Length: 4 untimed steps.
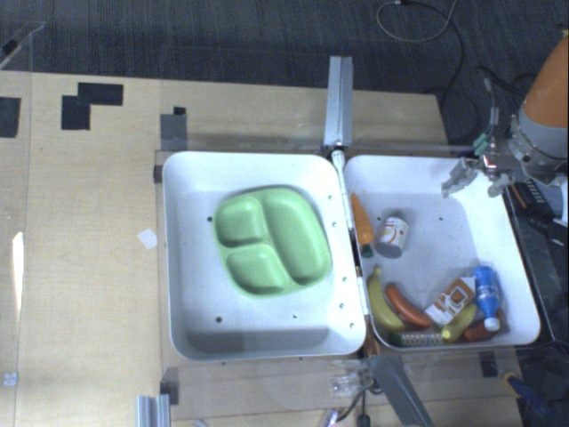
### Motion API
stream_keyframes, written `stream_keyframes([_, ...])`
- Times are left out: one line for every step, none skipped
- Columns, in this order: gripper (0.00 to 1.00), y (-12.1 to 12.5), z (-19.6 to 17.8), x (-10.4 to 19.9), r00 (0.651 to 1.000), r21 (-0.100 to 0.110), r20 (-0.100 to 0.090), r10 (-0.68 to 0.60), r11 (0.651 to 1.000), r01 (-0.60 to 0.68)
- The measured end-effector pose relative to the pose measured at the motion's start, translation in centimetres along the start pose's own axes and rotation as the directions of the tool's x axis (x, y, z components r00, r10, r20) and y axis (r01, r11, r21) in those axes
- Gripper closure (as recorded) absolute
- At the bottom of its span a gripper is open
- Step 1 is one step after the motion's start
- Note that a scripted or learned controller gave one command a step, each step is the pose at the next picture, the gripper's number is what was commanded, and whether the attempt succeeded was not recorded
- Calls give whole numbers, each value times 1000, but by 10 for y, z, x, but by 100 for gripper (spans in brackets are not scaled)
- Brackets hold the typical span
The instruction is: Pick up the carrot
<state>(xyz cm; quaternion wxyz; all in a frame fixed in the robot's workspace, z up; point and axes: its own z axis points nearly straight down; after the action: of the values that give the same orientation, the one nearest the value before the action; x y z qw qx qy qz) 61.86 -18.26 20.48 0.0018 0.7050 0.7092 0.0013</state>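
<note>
Orange carrot (359, 219) lies against the left wall of the right bin (524, 265), beside a small can (393, 234). Gripper (464, 178) hovers well apart at the far right corner, fingers slightly spread, holding nothing. Risk: wall blocks a finger, causing a slip

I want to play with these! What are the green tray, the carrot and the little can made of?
The green tray looks like smooth moulded plastic: one even colour, rounded compartments, soft shine. The carrot is probably a plastic toy, since its orange is flat and even, though it is too small to be sure. The little can seems metal or plastic with a printed label; I cannot tell which.
</note>
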Motion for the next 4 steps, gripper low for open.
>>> stream_keyframes([0,52,12,37,952,-2,0,306,952,-306])
stream_keyframes([0,51,108,98,878,5,4,478,878,-478])
stream_keyframes([100,53,97,100,882,-4,0,471,882,-471])
stream_keyframes([100,-70,11,57,792,2,0,610,792,-610])
